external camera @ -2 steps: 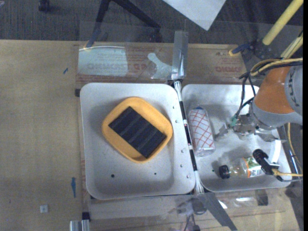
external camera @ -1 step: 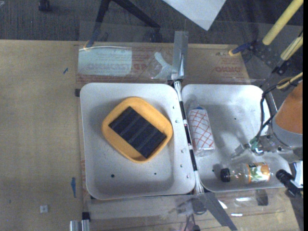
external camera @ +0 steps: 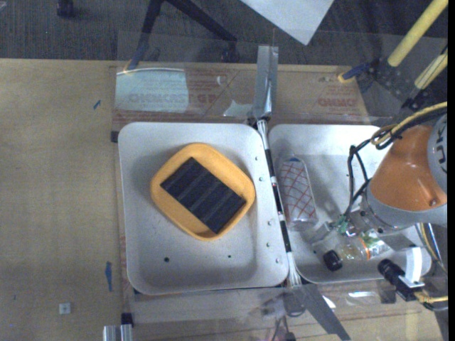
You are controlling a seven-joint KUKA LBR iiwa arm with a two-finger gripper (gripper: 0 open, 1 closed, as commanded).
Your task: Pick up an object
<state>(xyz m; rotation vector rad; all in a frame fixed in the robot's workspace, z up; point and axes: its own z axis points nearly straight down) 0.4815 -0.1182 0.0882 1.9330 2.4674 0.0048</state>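
Tool [external camera: 346, 231] sits low in the right bin [external camera: 320, 144], near edge, over a small clear bottle [external camera: 350, 251] with dark cap — grip state can't be told, arm hides it. Bottle looks light, stiff, slippery; take it across the body. Just left lies a soft red-checked pouch [external camera: 296, 189]. Left bin [external camera: 135, 190] holds a rigid yellow block [external camera: 202, 190] — too wide.

Left bin [external camera: 135, 212]: yellow-rimmed block with black ribbed top [external camera: 202, 190], near centre, tilted. Right bin [external camera: 323, 144]: red-patterned packet [external camera: 296, 189] by divider; small clear bottle with dark cap [external camera: 350, 252] beneath orange-banded arm [external camera: 411, 176]
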